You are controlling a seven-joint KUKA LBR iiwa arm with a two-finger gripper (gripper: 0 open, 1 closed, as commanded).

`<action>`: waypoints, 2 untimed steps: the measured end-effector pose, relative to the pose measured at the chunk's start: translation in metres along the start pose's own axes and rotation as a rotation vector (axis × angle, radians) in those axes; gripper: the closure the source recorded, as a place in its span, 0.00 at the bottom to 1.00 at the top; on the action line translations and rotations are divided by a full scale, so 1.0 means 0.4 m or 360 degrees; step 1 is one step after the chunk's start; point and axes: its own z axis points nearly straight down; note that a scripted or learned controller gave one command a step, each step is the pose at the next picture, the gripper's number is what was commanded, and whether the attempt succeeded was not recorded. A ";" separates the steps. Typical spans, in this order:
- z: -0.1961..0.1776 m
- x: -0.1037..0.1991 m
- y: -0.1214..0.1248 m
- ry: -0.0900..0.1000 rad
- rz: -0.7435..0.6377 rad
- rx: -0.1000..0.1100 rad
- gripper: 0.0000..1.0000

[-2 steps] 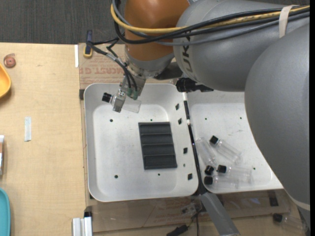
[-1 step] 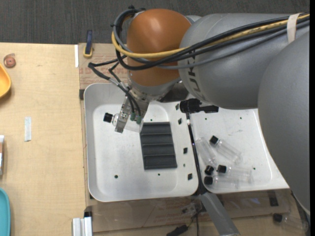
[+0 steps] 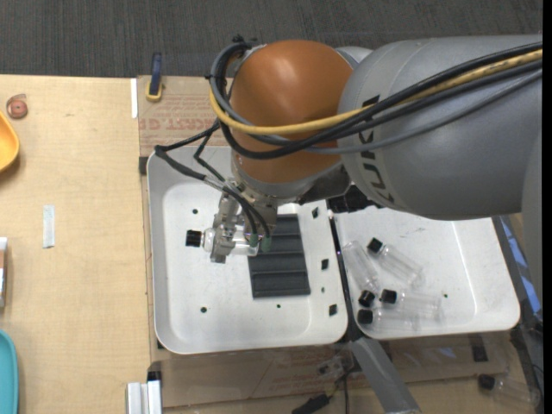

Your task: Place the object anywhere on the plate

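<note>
Gripper (image 3: 231, 241) low over left bin (image 3: 172, 317), seemingly clamped on clear vial (image 3: 205, 239) with black cap; vial's long axis pointing left. Dark ribbed plate (image 3: 280, 270) immediately right.

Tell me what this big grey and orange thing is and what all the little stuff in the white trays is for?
The big thing is a robot arm, grey with an orange band. The picture is taken by a camera fixed above the bench, looking down at a slant, and the arm reaches in from the right. At its tip is the end effector, the part meant for picking things up. It hangs over the left bin, beside a dark ribbed plate that lies flat in that bin. Right at the end effector is a small clear vial with a black cap. It looks very close to the tip, but I cannot tell whether it is actually being held. The right bin holds several more clear vials with black caps, lying loosely. The job is to put one on the plate.
</note>
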 end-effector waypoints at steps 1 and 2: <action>0.000 0.000 0.000 0.0000 -0.0001 0.0000 0.00; -0.021 -0.005 -0.003 -0.0001 0.0008 0.0000 1.00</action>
